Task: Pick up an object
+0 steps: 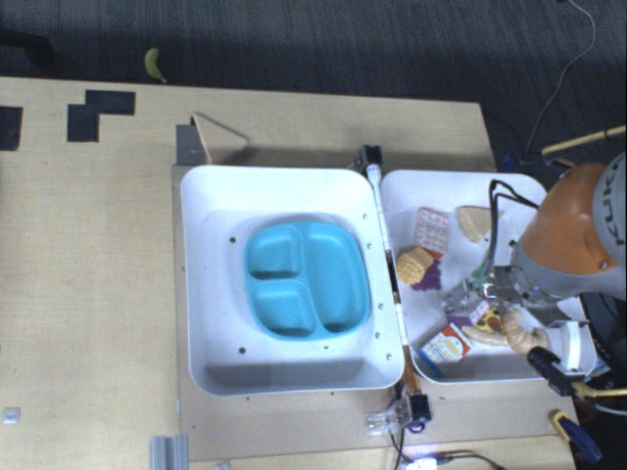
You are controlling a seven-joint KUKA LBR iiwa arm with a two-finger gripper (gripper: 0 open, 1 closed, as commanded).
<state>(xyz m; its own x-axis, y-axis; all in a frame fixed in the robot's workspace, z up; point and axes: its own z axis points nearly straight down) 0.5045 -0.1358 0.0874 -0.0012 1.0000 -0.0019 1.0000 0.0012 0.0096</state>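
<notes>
While the gripper (477,300) hangs low in the right bin (411,196), jaws unreadable, a small colourful carton (446,346) lies tilted just beside it.

Arm (578,233) is cut off at the 3 o'clock edge, orange band only partly in frame. It covers the right bin (411,189) from centre out to 3 o'clock, so that rim and floor are hidden. Gripper (480,297) is a blurred metal tangle; finger state unreadable. Under it, toward 5 o'clock, a pale banana-like item (490,336) and a small carton (446,346) are partly covered, print too small to read. Pink card (431,228) at 12 o'clock: pattern illegible. Blue-yellow thing (578,437) is clipped by the frame at 5 o'clock.
</notes>
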